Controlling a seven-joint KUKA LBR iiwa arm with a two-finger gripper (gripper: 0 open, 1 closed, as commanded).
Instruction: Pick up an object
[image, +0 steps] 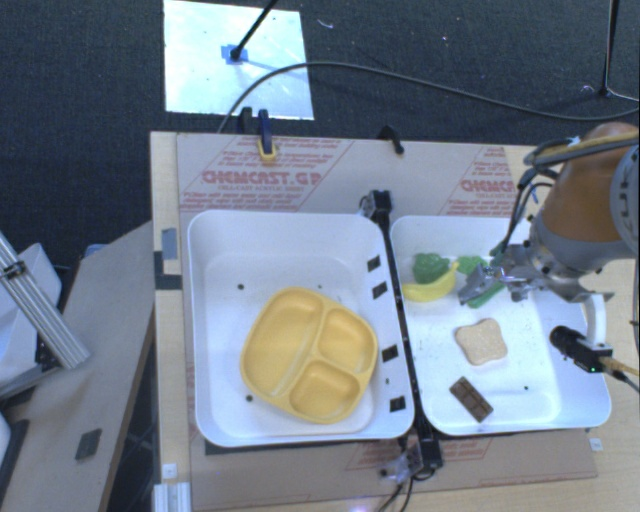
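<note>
The right bin (530, 385) holds a green leafy piece (432, 267) at its back left, with a yellow banana (428, 290) lying just in front of it. A slice of toast (481, 342) lies mid-bin and a brown chocolate bar (470, 398) lies near the front wall. My gripper (478, 287) is low in the back of this bin, right of the banana and behind the toast. A small dark green piece (491, 292) sits right at its tip. I cannot tell whether it is gripped or merely lying there.
The left bin (230, 250) holds a yellow divided plate (310, 355) towards its front. A black-clipped divider (390, 310) separates the two bins. The arm's orange and grey body (590, 220) hangs over the right bin's back right corner.
</note>
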